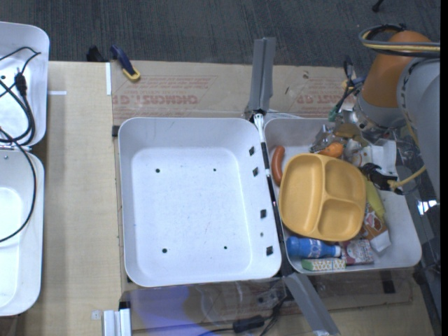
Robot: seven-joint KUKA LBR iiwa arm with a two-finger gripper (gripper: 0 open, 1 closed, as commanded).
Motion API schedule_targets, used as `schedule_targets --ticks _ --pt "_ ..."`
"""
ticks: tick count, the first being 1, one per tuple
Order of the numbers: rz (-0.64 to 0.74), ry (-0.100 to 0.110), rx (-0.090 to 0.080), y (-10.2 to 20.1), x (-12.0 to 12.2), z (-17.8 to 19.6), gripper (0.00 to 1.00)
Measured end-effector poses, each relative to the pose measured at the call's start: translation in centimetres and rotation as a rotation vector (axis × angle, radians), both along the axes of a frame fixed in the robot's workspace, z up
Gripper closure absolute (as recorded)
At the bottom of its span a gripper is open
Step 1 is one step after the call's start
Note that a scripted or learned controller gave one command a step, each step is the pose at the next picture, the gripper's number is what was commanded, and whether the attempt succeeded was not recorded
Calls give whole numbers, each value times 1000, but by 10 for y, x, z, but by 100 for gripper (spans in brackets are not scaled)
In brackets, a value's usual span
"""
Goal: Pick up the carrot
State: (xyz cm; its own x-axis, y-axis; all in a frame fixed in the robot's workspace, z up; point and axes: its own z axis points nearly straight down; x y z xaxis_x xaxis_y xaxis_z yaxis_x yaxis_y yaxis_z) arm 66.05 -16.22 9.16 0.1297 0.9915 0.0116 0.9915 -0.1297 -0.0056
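Carrot (335, 149): lying at the far end of the right bin (409, 254), a small orange piece just beyond the rim of the yellow plate (323, 196), right under the wrist.
Pincer (341, 137): hanging down into that far corner over the carrot; whether it is spread or pressed together I cannot tell, since the wrist and cabling are covering it.
Arm (409, 72): reaching in from the right with its orange band showing above the wrist, tilting down towards the bin's back wall, seemingly because the target is tucked there.
Yellow plate: a three-part dish taking up most of the bin floor, crowding the other things out to the edges.
Sausage (278, 164): a reddish piece lying along the bin's left wall, close in colour to the target and so, in my judgement, an easy thing to mistake for it.
Blue bottle (313, 247): lying on its side at the near end, beside some small packets.
Left bin (129, 187): sitting beside the right one on the table (77, 187).
Progress: judging by this, the grasp is being attempted but a hold is not confirmed.
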Motion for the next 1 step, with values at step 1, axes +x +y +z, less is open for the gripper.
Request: schedule_targets --ticks 1 --pt "-6 -5 -11 -8 0 11 100"
